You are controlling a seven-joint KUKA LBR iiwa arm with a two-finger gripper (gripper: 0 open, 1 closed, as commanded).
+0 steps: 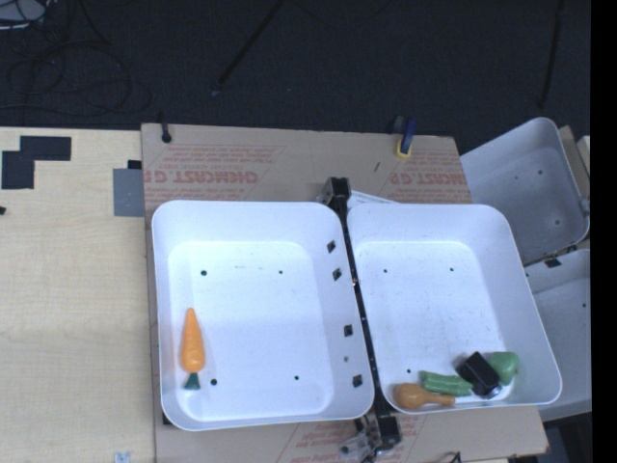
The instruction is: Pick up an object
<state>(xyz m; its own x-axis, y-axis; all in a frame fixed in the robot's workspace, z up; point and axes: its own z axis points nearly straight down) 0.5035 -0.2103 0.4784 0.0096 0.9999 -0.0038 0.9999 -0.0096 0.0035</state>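
An orange toy carrot (192, 341) with a small green top lies near the front left corner of the left bin (246, 222). In the right bin (434, 225), along its front edge, lie a tan pear-shaped toy (421, 396), a long green vegetable toy (444, 383), a black block (479, 373) and a rounder green toy (503, 364), all close together.
The two white bins sit side by side on a cardboard sheet (289, 162), joined by a black clamp strip (349, 297). A grey metal plate (525, 186) stands at the right. A blue and yellow clip (406, 135) holds the cardboard's far edge.
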